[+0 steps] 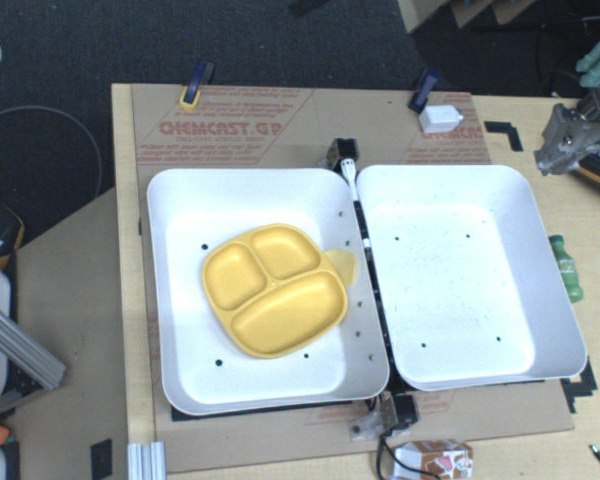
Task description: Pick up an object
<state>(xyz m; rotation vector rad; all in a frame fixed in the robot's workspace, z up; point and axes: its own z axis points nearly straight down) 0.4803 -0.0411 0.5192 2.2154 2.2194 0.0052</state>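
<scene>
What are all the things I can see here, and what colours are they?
Plate: one, yellow, three sections, in the left bin.
Left bin: one, white, on the board.
Right bin: one, white, beside the left bin.
Board: one, brown with red lettering, under both bins.
Clamps: two, blue, one with a yellow tip, on the board's far edge.
Block: one, white, near the board's far edge.
Green thing: one, by the right bin's right side; too small to identify.
Cables: dark, on the floor at left.
Gripper: one, grey metal, at the right, above the board's far right corner, away from the plate.
</scene>
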